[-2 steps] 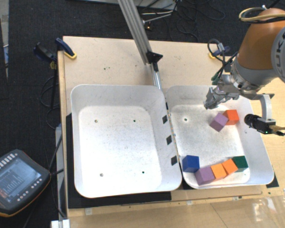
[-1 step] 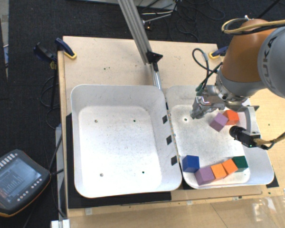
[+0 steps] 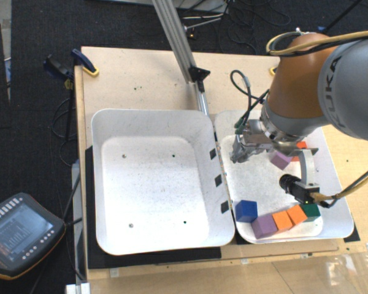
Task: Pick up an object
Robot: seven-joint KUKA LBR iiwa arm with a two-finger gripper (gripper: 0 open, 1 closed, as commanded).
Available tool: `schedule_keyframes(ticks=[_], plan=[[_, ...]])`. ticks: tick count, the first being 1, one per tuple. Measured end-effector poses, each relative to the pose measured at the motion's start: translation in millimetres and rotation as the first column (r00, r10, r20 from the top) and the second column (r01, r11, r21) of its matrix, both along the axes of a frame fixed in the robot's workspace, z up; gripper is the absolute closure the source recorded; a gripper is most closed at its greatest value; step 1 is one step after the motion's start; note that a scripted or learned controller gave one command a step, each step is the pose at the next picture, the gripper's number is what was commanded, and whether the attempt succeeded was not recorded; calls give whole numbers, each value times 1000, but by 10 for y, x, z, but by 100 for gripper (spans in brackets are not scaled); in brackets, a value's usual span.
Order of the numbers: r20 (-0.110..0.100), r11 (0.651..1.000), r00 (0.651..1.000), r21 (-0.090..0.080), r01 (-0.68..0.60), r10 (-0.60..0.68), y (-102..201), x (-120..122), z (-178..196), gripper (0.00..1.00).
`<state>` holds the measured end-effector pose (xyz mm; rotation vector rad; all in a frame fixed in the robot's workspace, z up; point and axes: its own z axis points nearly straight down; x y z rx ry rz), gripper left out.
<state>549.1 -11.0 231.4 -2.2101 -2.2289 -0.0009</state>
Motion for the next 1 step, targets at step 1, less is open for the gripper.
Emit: schedule_keyframes(ticks=[1], plan=[[-1,1000,1000,0,-1,1,578,-122,-50,100]])
